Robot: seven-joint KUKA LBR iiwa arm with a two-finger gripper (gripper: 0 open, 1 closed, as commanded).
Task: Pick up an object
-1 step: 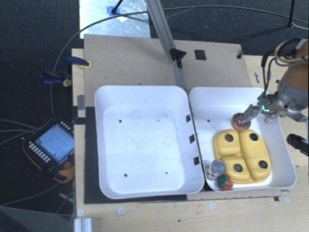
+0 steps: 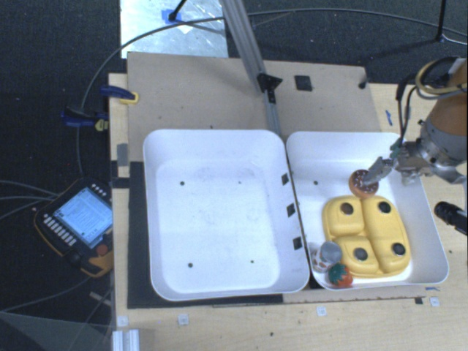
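Your tool (image 2: 374, 172) sits low in the right bin (image 2: 314, 152), its tip right at a small brown round object (image 2: 361, 183) that lies just beyond the far edge of the yellow four-lobed piece (image 2: 367, 236); whether the tool is clenched or released you cannot tell from here. Watch for a miss: the brown object is small and round, so it may roll or squirt aside under an off-centre closure. It also lies close to the yellow piece, which could block the descent. A grey piece (image 2: 330, 252) and a red-green one (image 2: 338, 273) crowd the near corner, well apart from the tool. The left bin (image 2: 212, 141) holds nothing to grab.
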